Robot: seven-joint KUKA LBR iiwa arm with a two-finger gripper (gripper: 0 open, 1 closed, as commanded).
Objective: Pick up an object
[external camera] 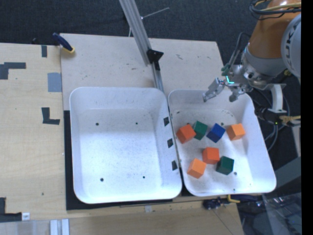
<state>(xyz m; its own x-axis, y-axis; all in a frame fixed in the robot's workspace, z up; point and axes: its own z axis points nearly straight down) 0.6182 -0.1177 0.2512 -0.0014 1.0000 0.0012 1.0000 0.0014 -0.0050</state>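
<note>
Gripper (222, 93) spread wide, holding nothing, over right bin's (259, 146) far rim; I'd take the blue cube (215, 132) mid-bin by its flat sides, judging it light, rigid, slightly slick.

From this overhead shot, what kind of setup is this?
Likely a robotics lab grasping bench: two white bins on a taped plywood table, small colored cubes in the right bin, and a grey-and-orange arm with its end effector over that bin's far edge.
</note>
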